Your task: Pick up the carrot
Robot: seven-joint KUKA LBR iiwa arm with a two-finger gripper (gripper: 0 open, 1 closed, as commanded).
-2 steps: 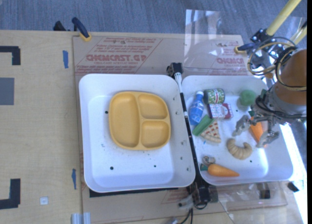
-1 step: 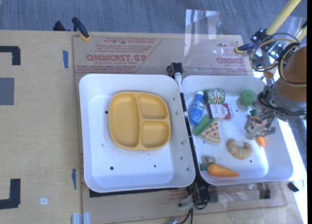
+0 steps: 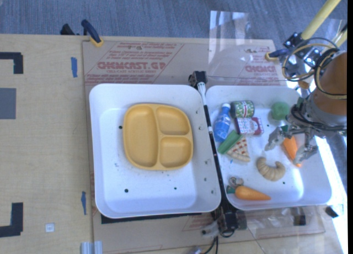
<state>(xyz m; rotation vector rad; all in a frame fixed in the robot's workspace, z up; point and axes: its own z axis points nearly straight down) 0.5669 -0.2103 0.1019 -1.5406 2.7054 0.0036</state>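
Note:
Two orange carrots lie in the right bin (image 3: pixel 317 192). One carrot (image 3: pixel 252 194), with a green top, rests near the bin's front edge. A shorter carrot (image 3: pixel 290 147) lies at the right side of the bin. My gripper (image 3: pixel 289 145) hangs over this shorter carrot, with one finger on each side of it. The fingers (image 3: pixel 272 139) are spread wider than the carrot, so the gripper is open and does not clamp it. The arm's wrist with its orange band (image 3: pixel 331 81) rises at the right.
The right bin also holds a croissant (image 3: pixel 270 169), a pizza slice (image 3: pixel 239 151), a blue bottle (image 3: pixel 222 121), a green can (image 3: pixel 242 108), a red packet (image 3: pixel 251 126) and a green round item (image 3: pixel 279 109). A yellow divided plate (image 3: pixel 157 136) sits in the left bin (image 3: pixel 105 181).

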